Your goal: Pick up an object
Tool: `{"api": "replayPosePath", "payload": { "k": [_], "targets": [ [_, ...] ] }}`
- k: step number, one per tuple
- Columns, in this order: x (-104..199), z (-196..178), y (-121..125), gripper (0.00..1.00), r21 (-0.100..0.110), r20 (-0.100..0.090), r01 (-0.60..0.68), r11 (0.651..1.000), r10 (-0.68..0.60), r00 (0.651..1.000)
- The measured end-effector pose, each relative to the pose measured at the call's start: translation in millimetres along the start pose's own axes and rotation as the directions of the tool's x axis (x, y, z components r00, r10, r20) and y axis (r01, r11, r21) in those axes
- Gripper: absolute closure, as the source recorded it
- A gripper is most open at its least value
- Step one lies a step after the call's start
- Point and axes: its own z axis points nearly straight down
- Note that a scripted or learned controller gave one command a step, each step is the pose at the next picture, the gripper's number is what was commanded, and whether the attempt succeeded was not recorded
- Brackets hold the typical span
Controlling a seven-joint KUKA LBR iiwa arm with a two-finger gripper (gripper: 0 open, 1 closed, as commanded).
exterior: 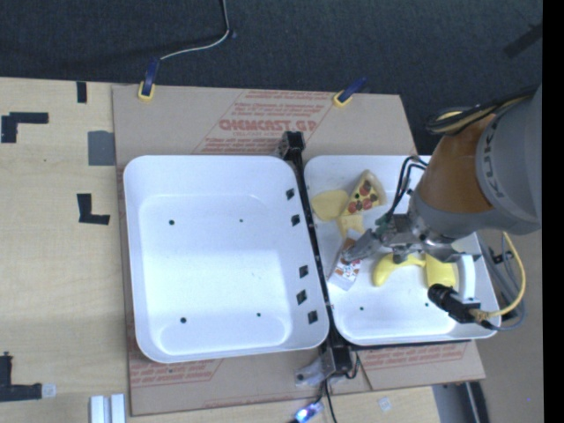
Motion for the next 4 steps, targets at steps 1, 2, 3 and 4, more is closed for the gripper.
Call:
{"api": "replayPosePath", "payload": {
  "k": [1, 2, 3, 4],
  "targets": [
    [0, -13, 0, 1.0, 0.0, -0.003, 0.0, 1.0, 0.0, 1.0],
    [42, -75, -16, 1.0, -0.007, 0.0, 0.002, 1.0, -0.002, 1.0],
    [118, -173, 29, 1.0, -0.014, 0.0, 0.008, 1.0, -0.008, 1.0],
    [168, -244, 3, 1.0, -0.009, -0.001, 0.005, 1.0, -0.005, 1.0]
  ]
}}
